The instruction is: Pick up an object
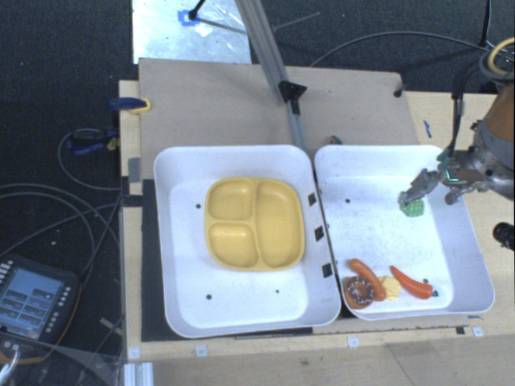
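Worktop (241,103) is a tan board carrying two shallow white bins side by side; dark carpet with loose cables surrounds it, and a handheld control pendant (28,296) lies on the floor to the left of the left bin (181,215). A slanted grey pole (265,47) crosses the worktop behind the bins. Left bin holds a yellow sectioned plate (255,222), roughly centred. Right bin (463,248) holds a small green object (413,207) toward its far right part; along its near edge lie a brown doughnut (358,292), a sausage (366,274), a small yellow piece (391,287) and an orange carrot (411,281). Arm enters over the right bin's right rim, wrist low; pincer (418,190) sits directly above the green object, apparently touching it. Finger spread: cannot tell.
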`<state>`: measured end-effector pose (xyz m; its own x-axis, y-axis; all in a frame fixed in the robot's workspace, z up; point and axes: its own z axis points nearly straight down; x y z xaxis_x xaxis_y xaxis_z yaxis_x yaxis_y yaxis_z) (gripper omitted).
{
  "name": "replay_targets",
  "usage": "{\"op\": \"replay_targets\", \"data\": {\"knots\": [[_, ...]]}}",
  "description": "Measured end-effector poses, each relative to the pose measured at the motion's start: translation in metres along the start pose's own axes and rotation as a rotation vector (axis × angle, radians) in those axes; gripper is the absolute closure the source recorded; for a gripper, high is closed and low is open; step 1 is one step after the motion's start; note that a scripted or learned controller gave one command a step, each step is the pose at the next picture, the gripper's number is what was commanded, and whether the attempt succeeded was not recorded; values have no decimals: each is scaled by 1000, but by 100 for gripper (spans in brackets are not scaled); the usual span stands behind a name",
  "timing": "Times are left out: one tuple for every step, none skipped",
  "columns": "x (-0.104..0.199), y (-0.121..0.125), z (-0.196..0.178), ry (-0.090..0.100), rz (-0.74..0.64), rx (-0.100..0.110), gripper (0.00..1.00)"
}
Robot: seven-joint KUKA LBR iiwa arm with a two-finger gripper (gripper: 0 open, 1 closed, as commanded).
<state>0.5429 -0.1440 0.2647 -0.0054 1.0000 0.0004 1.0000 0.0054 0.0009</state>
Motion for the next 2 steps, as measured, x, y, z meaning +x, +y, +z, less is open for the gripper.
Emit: {"op": "replay_targets", "data": {"knots": [[0, 0, 0, 0, 2, -1, 0], [1, -6, 43, 0, 5, 3, 0]]}}
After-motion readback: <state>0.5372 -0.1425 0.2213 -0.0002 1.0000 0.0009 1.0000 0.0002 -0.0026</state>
